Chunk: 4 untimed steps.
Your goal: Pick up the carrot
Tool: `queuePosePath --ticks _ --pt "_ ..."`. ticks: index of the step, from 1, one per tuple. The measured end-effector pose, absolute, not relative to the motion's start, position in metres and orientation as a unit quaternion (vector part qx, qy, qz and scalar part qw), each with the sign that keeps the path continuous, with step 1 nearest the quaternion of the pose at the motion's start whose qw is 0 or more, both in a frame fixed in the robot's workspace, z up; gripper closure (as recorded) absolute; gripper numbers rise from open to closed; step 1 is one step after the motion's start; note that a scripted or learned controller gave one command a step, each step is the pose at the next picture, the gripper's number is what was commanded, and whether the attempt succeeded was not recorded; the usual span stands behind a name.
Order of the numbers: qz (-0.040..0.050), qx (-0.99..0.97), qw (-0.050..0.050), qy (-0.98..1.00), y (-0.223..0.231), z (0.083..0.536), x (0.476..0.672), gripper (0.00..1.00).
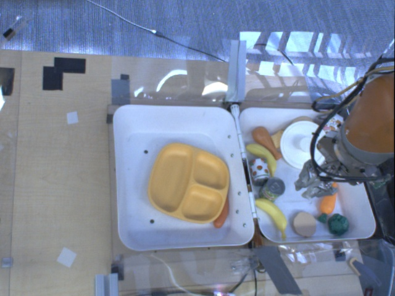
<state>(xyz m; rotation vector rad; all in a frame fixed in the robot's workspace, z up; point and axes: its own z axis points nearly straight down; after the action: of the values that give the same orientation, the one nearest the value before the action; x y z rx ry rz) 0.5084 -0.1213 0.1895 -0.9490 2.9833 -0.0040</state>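
We saw two white bins on the table (55,165). The left bin (133,165) held a yellow divided plate (188,182). In the right bin (364,221), the gripper (316,185) hung low, just beside the carrot (328,203), which lay near the front right corner by a green broccoli (337,224); we could not tell how the fingers stood

There are no words or numbers to read here. The small cans (266,179) are too blurry.
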Motion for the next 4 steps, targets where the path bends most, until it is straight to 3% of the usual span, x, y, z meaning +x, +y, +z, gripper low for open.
queuePosePath --ticks 1,2,3,4 --pt "0.0001 -0.547 0.001 0.837 -0.154 0.102 0.497 1.00" --pt "-0.0043 -0.506 0.004 0.862 -0.202 0.167 0.489 1.00" --pt "-0.0010 -0.427 0.005 0.904 -0.137 0.171 0.543 1.00" --pt "-0.0016 -0.610 0.004 0.792 -0.165 0.160 0.569 1.00"
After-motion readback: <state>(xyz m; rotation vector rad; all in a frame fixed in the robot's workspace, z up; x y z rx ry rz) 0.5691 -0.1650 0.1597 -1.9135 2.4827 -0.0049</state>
